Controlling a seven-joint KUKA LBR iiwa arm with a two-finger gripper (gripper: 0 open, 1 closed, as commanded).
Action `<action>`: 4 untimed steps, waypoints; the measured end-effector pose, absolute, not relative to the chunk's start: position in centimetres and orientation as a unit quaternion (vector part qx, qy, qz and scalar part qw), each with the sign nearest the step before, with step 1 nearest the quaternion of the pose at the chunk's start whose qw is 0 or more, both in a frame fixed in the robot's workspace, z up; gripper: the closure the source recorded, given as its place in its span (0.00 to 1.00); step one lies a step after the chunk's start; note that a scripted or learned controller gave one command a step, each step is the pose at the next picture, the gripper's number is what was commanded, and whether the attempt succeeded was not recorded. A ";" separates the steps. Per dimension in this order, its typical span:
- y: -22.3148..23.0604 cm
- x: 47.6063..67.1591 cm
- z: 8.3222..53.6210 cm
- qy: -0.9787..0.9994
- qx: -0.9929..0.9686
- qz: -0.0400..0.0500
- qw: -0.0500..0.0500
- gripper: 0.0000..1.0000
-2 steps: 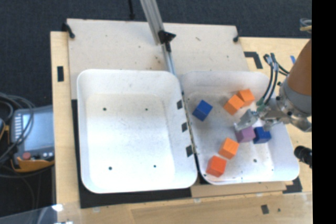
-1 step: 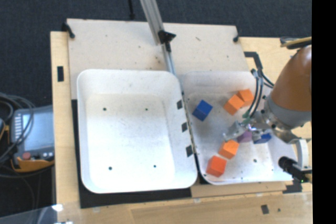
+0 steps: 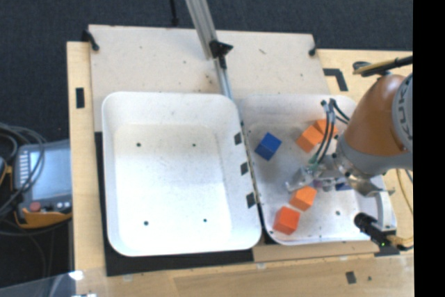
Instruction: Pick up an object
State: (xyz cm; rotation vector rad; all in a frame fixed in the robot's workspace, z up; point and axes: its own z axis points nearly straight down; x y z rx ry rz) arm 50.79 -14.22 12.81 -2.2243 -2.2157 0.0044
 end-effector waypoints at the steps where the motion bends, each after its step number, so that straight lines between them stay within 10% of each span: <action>1: -14.3 51.0 14.1 -0.704 -0.711 -0.002 -0.002 1.00; 4: -15.4 50.9 24.9 -0.709 -0.705 0.000 -0.001 1.00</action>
